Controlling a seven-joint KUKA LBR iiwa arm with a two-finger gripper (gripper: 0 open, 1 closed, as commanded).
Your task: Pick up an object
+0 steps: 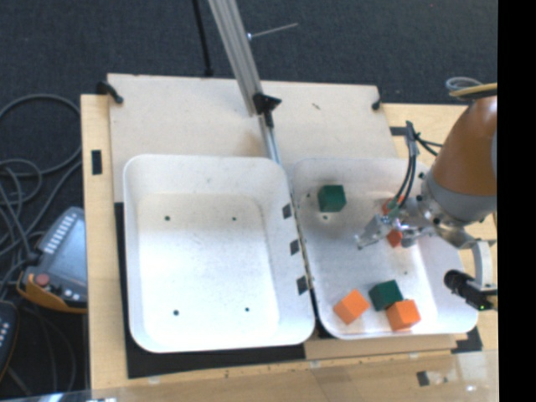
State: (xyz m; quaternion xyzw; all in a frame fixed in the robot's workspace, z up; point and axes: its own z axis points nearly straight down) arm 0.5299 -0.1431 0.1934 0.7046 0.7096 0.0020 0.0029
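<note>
In the right bin lie a dark green cube near the back left, an orange cube at the front, a second green cube beside it, and another orange cube touching that green one. My gripper hangs low over the middle right of this bin, between the far green cube and the front cluster. A small orange-red patch shows at the gripper; whether it is a held object or part of the hand I cannot tell.
The left bin stands beside the right one, sharing a central rim. A slanted metal post rises behind the bins. The arm's orange band overhangs the right bin's right edge.
</note>
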